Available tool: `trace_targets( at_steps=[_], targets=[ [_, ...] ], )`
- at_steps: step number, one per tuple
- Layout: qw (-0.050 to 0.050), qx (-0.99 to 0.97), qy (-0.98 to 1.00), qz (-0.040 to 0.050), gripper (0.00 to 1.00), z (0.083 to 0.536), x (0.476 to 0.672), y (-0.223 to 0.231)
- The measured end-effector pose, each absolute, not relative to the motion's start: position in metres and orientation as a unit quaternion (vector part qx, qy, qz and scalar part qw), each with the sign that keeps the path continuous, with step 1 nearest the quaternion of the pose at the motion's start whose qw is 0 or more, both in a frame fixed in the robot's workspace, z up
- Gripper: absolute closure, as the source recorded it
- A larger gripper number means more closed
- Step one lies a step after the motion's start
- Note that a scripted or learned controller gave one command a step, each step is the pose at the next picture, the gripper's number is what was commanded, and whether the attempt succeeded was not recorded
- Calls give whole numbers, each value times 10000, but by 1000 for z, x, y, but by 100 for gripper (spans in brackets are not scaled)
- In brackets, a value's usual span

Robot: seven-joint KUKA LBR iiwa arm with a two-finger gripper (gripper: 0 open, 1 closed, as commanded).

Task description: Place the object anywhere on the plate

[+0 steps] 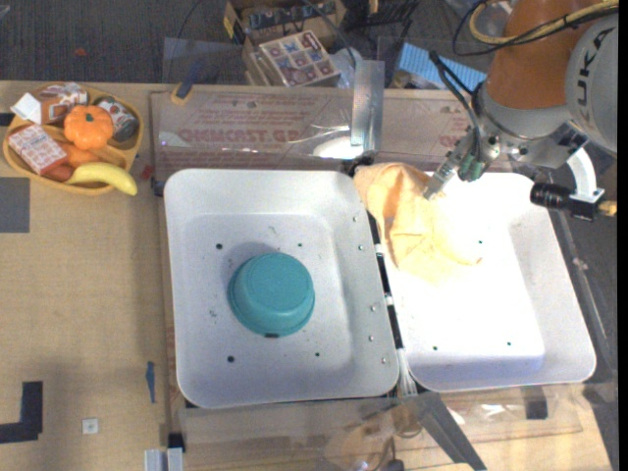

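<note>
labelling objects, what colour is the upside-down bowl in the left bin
Teal, a blue-green; the bowl shows plainly in the camera view, resting in the left bin.

Left bin [196, 361]: we read it as white moulded plastic — smooth, faintly scuffed, dotted with small dark holes.
Teal plate [273, 293]: at the left bin's middle, smooth matt plastic by our eye.
Right bin [549, 351]: beside the left bin, the same white plastic, glaring under the light.
Yellow cloth [417, 234]: soft, creased fabric, matt, lying over the right bin's near-left corner.
Bench [78, 292]: left of the left bin, we see matt light wood or board.
Arm [549, 57]: above the right bin — glossy orange band, smooth grey shell.
Clear sheet [265, 130]: behind the left bin, shiny crinkled plastic film.
</note>
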State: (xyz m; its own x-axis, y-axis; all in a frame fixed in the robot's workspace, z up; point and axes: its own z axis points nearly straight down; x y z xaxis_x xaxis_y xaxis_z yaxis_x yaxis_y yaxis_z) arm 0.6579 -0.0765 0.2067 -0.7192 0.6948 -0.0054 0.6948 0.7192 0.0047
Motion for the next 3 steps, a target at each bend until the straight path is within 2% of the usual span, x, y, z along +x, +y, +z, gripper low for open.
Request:
trace_targets(
  at_steps=[1,3],
  targets=[
    [34,3761,9266,9,100,226,659,-79],
    [27,16,10000,9,100,227,611,5]
  ],
)
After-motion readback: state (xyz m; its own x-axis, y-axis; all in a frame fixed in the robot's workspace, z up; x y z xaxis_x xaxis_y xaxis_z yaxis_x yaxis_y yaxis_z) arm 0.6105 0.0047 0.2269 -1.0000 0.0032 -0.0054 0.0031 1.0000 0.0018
